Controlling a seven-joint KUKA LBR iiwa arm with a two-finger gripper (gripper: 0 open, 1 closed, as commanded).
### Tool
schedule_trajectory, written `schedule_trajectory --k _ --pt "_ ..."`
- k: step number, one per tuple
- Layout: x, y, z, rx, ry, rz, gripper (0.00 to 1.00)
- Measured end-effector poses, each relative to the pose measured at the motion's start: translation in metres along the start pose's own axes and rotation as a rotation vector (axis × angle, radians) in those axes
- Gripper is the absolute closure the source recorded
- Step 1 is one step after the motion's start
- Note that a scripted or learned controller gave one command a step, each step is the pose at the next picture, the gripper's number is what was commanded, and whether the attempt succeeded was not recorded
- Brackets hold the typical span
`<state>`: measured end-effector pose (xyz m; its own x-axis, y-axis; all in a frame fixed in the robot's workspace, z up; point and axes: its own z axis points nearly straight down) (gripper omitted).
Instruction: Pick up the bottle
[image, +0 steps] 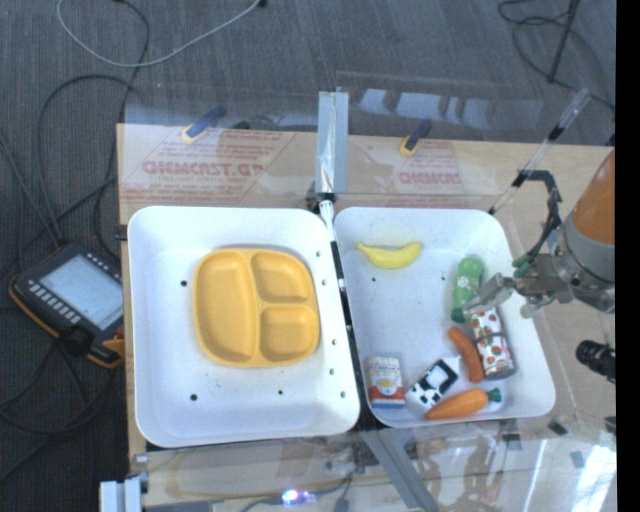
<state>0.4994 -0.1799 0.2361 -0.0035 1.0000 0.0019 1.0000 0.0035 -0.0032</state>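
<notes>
Claw (503, 290) just right of green bottle (466, 281).

Glossy green plastic bottle (467, 280)

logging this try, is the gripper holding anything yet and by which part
Nothing is held. The gripper hangs just right of the green bottle, which lies in the right bin with nothing between the fingers.
</notes>
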Motion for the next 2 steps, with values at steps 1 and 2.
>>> schedule_trajectory --k 1,2 --pt "-0.010 -0.004 0.017 -0.001 -0.002 -0.260 0.00" --pt "-0.035 -0.015 0.105 -0.003 -0.002 -0.346 0.00"
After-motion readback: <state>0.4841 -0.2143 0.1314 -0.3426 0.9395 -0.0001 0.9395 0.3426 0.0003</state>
